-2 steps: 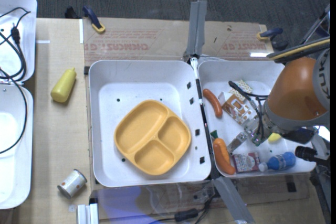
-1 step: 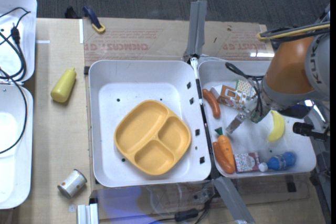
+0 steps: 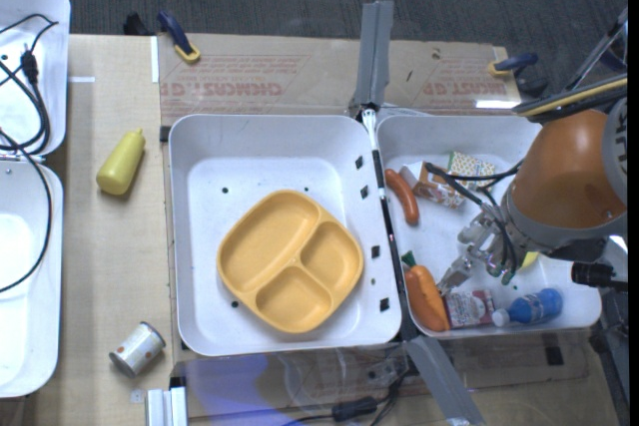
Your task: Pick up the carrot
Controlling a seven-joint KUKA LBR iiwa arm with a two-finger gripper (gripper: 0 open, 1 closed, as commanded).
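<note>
— Where do we see the carrot?

— In the right bin, down at its front left corner, lying against the wall shared with the left bin. Its green top points toward the back.

— And the gripper?

— Just right of the carrot and slightly behind it, low in the same bin. The arm comes in from the right, its orange band bulking over the bin's right side. As for the jaws — the metal parts blur together at this angle, so we cannot tell whether they are released or clenched. Nothing shows clearly between them; the carrot lies apart on the bin floor.

— What else do we see there?

— A sausage near the bin's back left, a packet just right of the carrot, and a bottle beyond that. The left bin bears a yellow plate with three compartments. On the desk to the left lie a mustard bottle and a can, well apart from one another.
</note>
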